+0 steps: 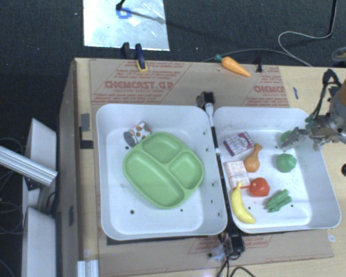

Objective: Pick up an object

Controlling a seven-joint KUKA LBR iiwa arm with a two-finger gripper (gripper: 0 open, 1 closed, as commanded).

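Observation:
The right bin [311, 209] holds several toy foods. Among them are a green ball [286, 163], a red tomato [259, 186], a yellow banana [241, 205], a green bean pod [278, 201], an orange drumstick [253, 158], a pink box [238, 143] and a white and red box [236, 171]. My gripper [304, 137] hangs over the bin's far right part, just above the green ball. A small green piece [286, 136] sits at its left tip; whether it is gripped or lies in the bin cannot be told.
The left bin [112, 212] holds a green divided plate [163, 169] and a small tipped can [137, 134]. An orange carrot [236, 66] lies on the cardboard behind the bins. A black clamp [206, 100] stands where the bins meet at the back.

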